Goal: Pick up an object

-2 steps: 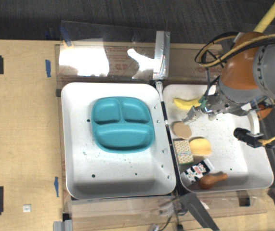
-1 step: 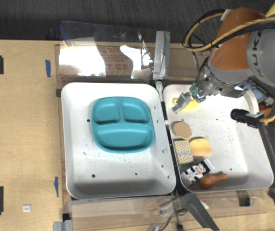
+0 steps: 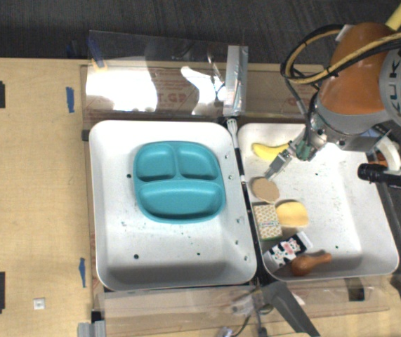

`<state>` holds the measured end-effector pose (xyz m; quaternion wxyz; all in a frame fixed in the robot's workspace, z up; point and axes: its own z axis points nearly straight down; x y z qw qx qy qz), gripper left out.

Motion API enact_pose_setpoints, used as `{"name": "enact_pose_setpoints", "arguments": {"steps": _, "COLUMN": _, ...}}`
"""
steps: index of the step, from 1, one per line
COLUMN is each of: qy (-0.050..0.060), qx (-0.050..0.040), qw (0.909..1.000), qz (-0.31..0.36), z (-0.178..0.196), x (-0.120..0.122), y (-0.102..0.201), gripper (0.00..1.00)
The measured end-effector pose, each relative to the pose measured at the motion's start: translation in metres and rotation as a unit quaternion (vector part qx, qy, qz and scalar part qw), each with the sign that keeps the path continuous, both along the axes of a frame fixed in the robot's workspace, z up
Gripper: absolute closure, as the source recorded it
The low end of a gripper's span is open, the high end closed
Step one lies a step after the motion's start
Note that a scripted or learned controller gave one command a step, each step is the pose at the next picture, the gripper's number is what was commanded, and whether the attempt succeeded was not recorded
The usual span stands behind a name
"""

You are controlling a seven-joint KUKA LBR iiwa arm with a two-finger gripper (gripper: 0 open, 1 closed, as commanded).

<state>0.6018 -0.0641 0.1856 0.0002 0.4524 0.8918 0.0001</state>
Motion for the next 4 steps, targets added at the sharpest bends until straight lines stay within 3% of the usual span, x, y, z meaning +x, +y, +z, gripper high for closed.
{"name": "enact_pose_setpoints", "arguments": {"steps": 1, "qy": 0.000, "qx": -0.0010, "qw": 0.9996, "qz": -0.027, "z": -0.032, "x": 0.034, "y": -0.058, "gripper": 0.00}}
{"name": "enact_pose_setpoints", "arguments": {"steps": 2, "qy": 0.002, "qx": 0.0005, "qw": 0.9983, "qz": -0.058, "z": -0.095, "x": 0.056, "y": -0.032, "gripper": 0.00}}
{"name": "enact_pose_setpoints", "arguments": {"steps": 3, "qy": -0.008, "qx": 0.0009, "qw": 0.9996, "qz": -0.028, "z": 0.007, "x": 0.067, "y": 0.030, "gripper": 0.00}}
{"name": "enact_pose_setpoints", "arguments": {"steps": 4, "qy": -0.001, "qx": -0.0003, "qw": 0.9987, "qz": 0.051, "z": 0.000, "x": -0.013, "y": -0.002, "gripper": 0.00}}
